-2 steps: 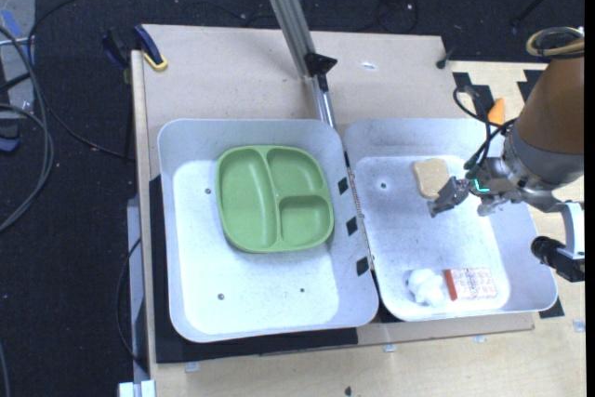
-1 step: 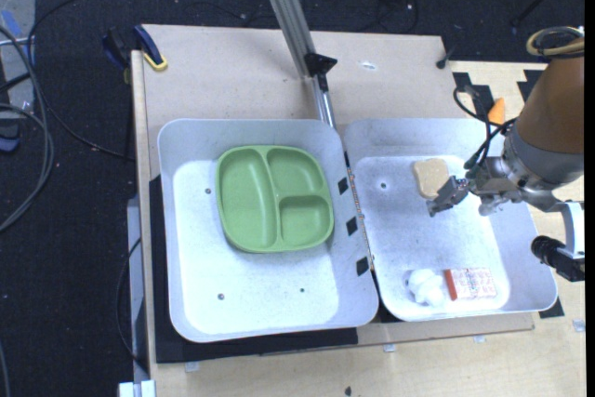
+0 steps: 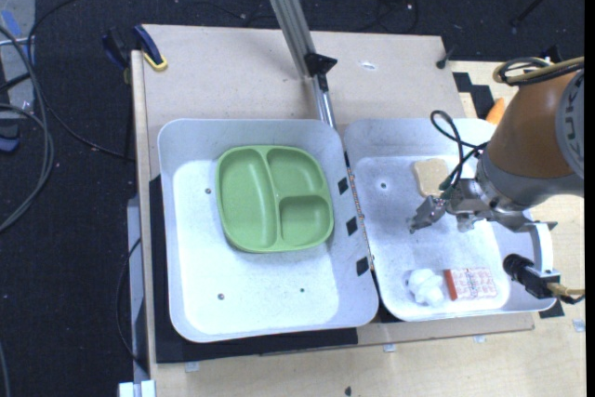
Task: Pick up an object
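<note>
On the table (image 3: 232, 70), the left bin (image 3: 186, 293) holds a green divided plate (image 3: 276, 198). In the right bin (image 3: 390, 191) my tool (image 3: 429, 217) hangs (whether wide or narrow, I cannot tell) just below a tan sponge (image 3: 429, 175); nearer the front rim lie a red-printed packet (image 3: 469, 284) and a white wad (image 3: 425, 286).

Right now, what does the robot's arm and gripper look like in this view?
The arm is bulky and rounded, with a broad orange band above a grey wrist section. A black cable loops off its left side. The gripper is small, dark grey metal, tapering to thin fingers. A black-tipped white fitting sticks out below the wrist.
</note>
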`<state>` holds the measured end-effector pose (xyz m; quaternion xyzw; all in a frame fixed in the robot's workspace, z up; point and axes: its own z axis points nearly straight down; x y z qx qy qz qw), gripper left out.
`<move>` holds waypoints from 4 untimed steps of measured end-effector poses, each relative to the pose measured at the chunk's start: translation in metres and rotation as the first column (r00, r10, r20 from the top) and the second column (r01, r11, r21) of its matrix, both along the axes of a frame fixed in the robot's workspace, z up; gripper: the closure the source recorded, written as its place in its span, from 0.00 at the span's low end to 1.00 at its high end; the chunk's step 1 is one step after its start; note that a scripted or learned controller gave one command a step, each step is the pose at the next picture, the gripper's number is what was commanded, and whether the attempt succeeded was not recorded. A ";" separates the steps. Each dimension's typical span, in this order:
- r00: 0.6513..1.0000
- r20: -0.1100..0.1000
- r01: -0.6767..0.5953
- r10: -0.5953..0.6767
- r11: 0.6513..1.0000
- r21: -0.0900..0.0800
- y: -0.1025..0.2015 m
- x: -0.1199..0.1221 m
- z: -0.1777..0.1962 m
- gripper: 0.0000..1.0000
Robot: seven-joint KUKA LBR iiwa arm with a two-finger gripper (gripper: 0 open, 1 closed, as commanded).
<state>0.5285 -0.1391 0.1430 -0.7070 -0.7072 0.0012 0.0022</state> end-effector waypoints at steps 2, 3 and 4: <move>1.000 0.011 0.002 -0.002 1.000 -0.004 -0.001 0.002 -0.038 1.00; 1.000 0.009 0.001 -0.001 1.000 -0.003 -0.003 -0.004 0.008 1.00; 1.000 0.011 -0.002 0.002 1.000 -0.003 -0.005 -0.005 0.071 1.00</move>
